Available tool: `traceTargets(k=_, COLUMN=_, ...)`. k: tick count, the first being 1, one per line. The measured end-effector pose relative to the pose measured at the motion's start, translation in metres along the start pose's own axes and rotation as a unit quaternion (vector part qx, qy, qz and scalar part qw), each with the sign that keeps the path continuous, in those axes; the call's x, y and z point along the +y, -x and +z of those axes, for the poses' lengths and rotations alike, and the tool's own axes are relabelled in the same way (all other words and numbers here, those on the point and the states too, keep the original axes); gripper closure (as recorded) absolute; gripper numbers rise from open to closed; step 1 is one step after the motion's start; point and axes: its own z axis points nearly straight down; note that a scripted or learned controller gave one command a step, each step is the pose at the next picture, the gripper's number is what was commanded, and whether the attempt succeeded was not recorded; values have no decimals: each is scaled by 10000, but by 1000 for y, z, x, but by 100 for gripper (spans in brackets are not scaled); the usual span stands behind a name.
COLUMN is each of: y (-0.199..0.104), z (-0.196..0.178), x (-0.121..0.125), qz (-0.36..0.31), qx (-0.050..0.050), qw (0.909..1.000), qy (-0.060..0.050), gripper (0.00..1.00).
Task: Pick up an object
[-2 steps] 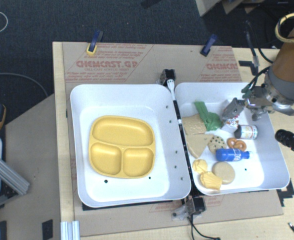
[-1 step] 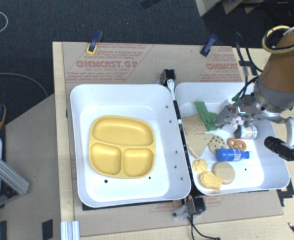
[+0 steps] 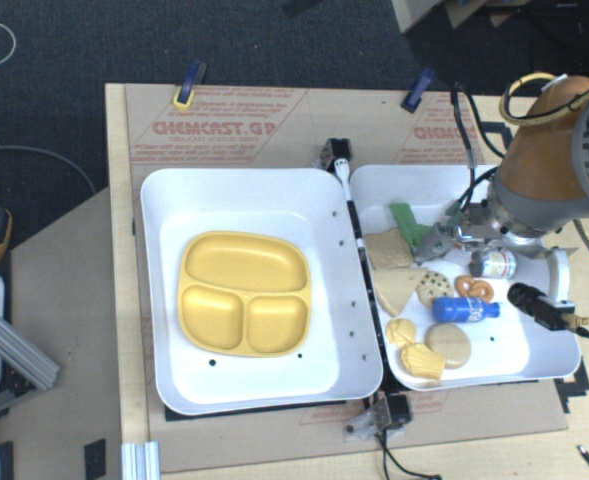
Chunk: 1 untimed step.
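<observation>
Camera view has the gripper (image 3: 452, 236) low in the right bin (image 3: 544, 358), beside a green piece (image 3: 408, 224) and above a speckled cookie (image 3: 433, 286); whether it is open or grasping anything, I cannot tell. A blue bottle (image 3: 463, 310), pretzel (image 3: 474, 289) and yellow items (image 3: 414, 348) crowd close, so a descent could likely nudge neighbours or close on nothing

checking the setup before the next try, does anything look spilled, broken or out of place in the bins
Nothing stands out. The yellow divided tray lies flat in the left bin. The small items, among them a blue bottle and a green piece, lie loosely jumbled inside the right bin, none over its rim. The tool hangs over them.
</observation>
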Motion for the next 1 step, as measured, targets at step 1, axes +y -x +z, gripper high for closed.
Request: traceTargets(k=1, y=0, z=49, x=2, qz=9, qx=-11, qw=10000, qy=52, gripper=0)
